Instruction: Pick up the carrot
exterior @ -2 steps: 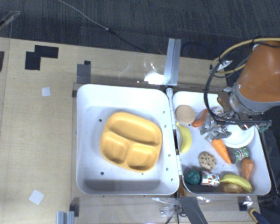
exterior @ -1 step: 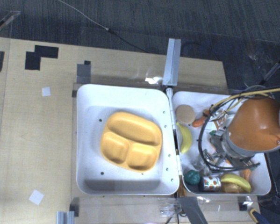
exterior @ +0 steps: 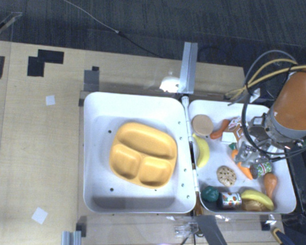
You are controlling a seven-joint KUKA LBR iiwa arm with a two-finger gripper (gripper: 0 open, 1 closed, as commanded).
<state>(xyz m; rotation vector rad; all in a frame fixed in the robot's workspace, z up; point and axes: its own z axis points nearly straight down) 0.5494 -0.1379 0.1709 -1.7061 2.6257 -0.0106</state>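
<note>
The carrot, a short orange piece with a green top, lies near the right wall of the right bin. My gripper hangs low over the middle of that bin, a little left of and above the carrot. Just below the gripper lies a second small orange piece, partly hidden by it. I see nothing lifted off the bin floor.
The right bin is crowded: a banana along its left wall, a cookie, a tan disc, a reddish piece, a dark green item, a can, another banana. The left bin holds a yellow divided plate.
</note>
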